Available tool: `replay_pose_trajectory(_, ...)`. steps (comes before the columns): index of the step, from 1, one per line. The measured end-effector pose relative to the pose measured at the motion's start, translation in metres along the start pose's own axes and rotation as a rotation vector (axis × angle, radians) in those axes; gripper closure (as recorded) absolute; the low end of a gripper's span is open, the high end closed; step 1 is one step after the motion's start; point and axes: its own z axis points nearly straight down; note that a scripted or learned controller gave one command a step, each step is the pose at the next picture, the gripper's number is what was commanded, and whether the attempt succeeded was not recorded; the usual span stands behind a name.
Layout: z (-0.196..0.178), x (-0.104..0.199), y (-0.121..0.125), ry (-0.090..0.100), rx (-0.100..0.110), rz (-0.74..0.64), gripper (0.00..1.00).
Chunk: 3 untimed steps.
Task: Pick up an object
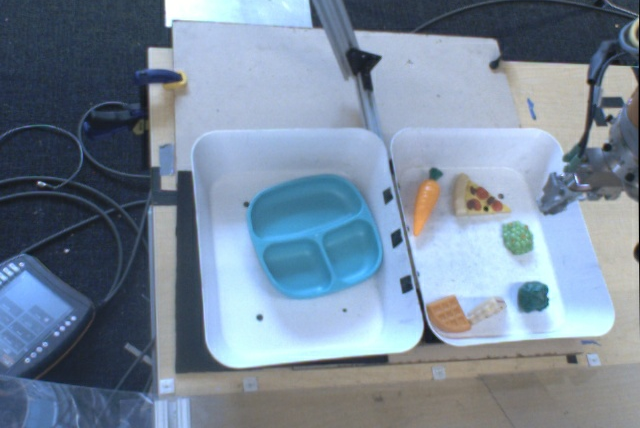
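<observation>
The right bin (570, 246) holds several toy foods. An orange carrot (427, 201) lies at its upper left, with a pizza slice (478, 197) beside it. A light green knobbly piece (517, 238) sits mid-right, and a dark green broccoli-like piece (533, 296) sits below it. An orange waffle-like piece (449, 314) and a beige piece (487, 309) lie at the front. My gripper (556, 196) hangs over the bin's right rim, right of the pizza slice and above the light green piece, touching none of them.
The left bin (225, 216) holds a blue divided plate (315, 234). A slanted metal pole (335, 6) crosses the back of the bench. Cables and a teach pendant (35, 311) lie on the floor at left.
</observation>
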Motion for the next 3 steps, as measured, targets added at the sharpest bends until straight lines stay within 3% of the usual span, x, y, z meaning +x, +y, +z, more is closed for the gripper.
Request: replay_pose_trajectory(3,0.035,0.165,0.038,0.004,0.007,-0.004,1.0)
